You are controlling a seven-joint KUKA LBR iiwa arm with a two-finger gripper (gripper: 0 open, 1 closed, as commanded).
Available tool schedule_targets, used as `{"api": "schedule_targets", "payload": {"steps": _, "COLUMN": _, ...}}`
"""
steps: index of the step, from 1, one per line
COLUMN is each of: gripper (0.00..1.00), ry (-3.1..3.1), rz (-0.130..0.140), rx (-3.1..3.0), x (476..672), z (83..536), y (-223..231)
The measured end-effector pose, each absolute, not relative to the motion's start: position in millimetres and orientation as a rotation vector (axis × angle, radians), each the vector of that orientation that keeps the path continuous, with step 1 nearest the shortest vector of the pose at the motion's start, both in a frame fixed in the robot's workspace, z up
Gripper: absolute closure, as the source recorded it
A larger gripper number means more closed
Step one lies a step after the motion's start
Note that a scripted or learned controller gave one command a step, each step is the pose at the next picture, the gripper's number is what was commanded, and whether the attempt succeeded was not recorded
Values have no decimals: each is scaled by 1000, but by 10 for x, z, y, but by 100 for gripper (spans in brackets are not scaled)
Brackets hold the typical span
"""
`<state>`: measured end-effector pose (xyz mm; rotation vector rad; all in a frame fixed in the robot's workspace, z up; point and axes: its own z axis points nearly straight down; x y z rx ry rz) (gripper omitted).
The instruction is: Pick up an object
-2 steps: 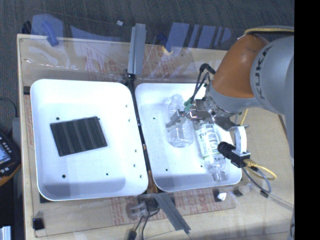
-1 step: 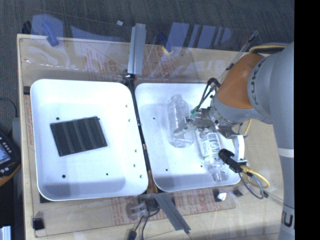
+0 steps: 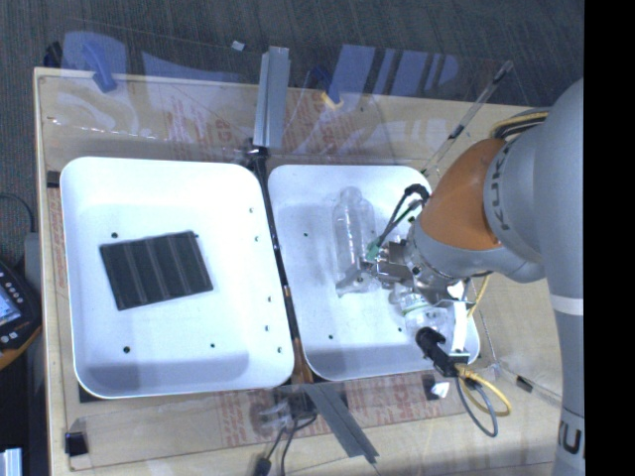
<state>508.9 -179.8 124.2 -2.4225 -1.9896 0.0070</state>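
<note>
A clear plastic bottle (image 3: 350, 236) lies in the right bin (image 3: 308, 266), near its middle, running from far to near. The arm reaches over the right bin's right side, and my gripper (image 3: 382, 274) sits low just right of the bottle's near end. From this angle the wrist hides the gripper tip, and I cannot tell whether it touches the bottle. A dark ribbed rectangular pad (image 3: 156, 268) lies flat in the left bin (image 3: 89, 355).
A metal bar (image 3: 270, 97) stands behind the gap between the bins. Cables (image 3: 486, 390) hang off the wrist by the right bin's near right corner. A dark device (image 3: 12, 310) sits off the bench at the far left.
</note>
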Motion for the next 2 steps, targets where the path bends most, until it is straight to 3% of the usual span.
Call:
{"api": "schedule_targets", "payload": {"steps": 1, "gripper": 0, "ry": -1807, "rz": -2, "rx": -2557, "x": 5981, "z": 1081, "y": -1972}}
{"api": "schedule_targets", "payload": {"steps": 2, "gripper": 0, "ry": -1990, "rz": 2, "rx": -2426, "x": 5726, "z": 901, "y": -1851}}
